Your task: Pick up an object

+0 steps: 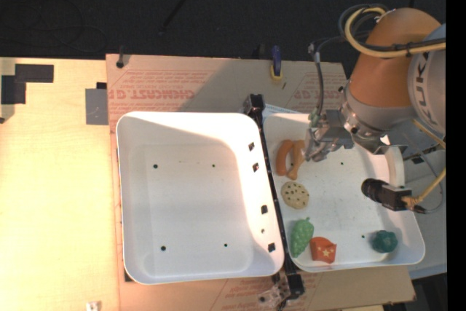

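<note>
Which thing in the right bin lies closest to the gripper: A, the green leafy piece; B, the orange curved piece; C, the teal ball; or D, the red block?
B: the orange curved piece lies just left of the gripper, while the others sit along the right bin's near edge.

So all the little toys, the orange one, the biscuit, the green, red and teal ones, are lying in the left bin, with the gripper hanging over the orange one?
Not quite: they lie in the right bin, as the camera view shows. The orange one, biscuit, green, red and teal toys are there; the gripper hangs beside the orange one.
</note>
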Tool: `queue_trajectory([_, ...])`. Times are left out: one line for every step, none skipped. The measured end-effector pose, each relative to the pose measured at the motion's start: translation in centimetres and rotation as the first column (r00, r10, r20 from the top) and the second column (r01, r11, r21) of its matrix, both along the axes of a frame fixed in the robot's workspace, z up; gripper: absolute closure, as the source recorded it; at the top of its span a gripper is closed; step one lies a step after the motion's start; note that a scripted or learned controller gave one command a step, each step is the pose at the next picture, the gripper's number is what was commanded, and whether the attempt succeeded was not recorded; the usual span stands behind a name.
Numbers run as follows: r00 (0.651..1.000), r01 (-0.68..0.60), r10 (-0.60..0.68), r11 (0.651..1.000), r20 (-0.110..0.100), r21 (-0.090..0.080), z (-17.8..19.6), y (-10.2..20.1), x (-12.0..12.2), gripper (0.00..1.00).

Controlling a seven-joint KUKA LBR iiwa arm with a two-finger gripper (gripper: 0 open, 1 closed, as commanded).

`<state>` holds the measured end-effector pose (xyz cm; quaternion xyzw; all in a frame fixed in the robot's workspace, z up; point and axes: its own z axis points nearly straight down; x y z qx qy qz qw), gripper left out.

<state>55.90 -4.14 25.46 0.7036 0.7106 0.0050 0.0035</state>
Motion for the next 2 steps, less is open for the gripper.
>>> queue_trajectory([1.0, 0.014, -0.014, 1.0, -0.018, -0.002, 0.6, -3.2, -8.6, 1.0])
queue_trajectory([1.0, 0.015, -0.015, 1.0, -0.027, -0.001, -12.6, -8.7, -8.8, 1.0])
